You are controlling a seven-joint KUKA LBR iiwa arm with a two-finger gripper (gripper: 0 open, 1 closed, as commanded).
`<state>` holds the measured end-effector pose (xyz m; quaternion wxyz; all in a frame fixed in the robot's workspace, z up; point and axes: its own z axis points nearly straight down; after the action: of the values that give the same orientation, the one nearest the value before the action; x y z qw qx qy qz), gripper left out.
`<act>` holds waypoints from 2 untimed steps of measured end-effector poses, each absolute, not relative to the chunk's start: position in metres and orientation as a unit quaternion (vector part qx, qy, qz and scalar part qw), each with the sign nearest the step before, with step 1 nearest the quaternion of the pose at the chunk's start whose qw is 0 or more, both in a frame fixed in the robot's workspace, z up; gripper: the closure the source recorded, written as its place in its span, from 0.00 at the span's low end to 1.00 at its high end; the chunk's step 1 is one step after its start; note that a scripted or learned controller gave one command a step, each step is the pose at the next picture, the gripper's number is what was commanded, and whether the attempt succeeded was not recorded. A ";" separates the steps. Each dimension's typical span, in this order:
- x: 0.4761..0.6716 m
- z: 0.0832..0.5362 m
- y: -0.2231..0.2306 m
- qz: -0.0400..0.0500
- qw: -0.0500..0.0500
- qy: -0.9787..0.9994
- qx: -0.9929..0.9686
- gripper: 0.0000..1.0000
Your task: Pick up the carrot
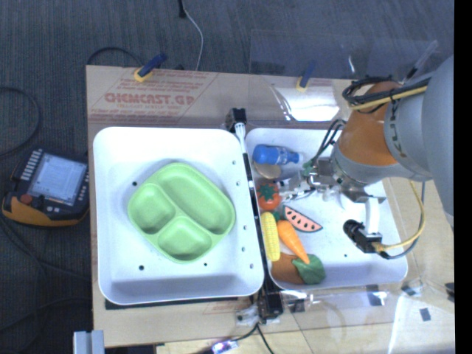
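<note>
The carrot is orange with a green top and lies at a slant in the left part of the right bin, between a yellow corn cob and a watermelon slice. My gripper hangs over the upper middle of that bin, above and slightly right of the carrot and apart from it. It sits near a red tomato-like toy. Nothing shows held in it.
A blue bottle lies at the right bin's top left. A green leafy toy and an orange-brown piece sit at its bottom left. The left bin holds a green divided plate. A pendant lies on the floor at left.
</note>
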<state>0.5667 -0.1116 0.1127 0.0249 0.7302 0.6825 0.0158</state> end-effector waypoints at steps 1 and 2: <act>0.488 0.090 -0.099 0.004 0.007 0.570 0.822 0.00; 0.487 0.100 -0.100 0.003 0.006 0.570 0.822 1.00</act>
<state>0.4873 -0.1000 0.1000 0.0063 0.8218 0.5697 0.0028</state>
